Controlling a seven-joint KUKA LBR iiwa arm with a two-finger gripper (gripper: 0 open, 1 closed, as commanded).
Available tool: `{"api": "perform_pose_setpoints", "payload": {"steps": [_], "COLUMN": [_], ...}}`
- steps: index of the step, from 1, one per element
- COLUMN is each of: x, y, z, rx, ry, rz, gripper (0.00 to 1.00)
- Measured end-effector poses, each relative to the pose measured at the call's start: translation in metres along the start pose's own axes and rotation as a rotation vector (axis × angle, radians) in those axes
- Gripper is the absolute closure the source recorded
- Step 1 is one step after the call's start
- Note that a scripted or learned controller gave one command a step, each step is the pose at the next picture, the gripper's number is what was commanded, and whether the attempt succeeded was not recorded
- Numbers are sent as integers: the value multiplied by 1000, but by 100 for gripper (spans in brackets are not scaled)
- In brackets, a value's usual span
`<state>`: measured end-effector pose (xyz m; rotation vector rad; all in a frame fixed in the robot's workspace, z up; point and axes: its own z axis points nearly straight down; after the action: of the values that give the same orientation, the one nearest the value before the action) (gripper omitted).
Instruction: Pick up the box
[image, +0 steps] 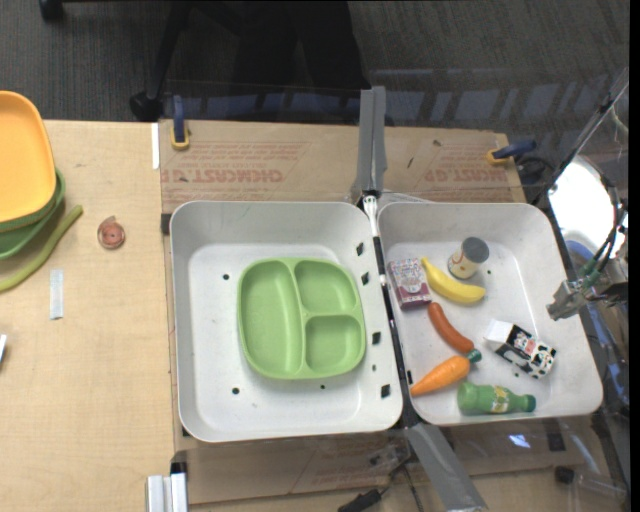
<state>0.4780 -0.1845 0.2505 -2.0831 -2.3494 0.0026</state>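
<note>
Right bin (540, 225): box (409, 281) beside banana (455, 284), above sausage (450, 328).

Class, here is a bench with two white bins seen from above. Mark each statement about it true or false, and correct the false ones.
1. The green divided tray lies in the left bin. True.
2. The banana lies in the left bin. False: it lies in the right bin, beside the small pink box.
3. The carrot lies next to the green bottle. True.
4. The end effector is closed around the pink box. False: it sits at the right bin's right edge, well away from the box.
5. The black and white carton stands inside the green tray. False: it lies in the right bin.
</note>
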Motion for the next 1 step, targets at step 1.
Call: {"api": "perform_pose_setpoints", "payload": {"steps": [1], "x": [-38], "y": [-4], "z": [7], "rx": [-2], "ry": [-1], "rz": [-373], "gripper": [100]}}
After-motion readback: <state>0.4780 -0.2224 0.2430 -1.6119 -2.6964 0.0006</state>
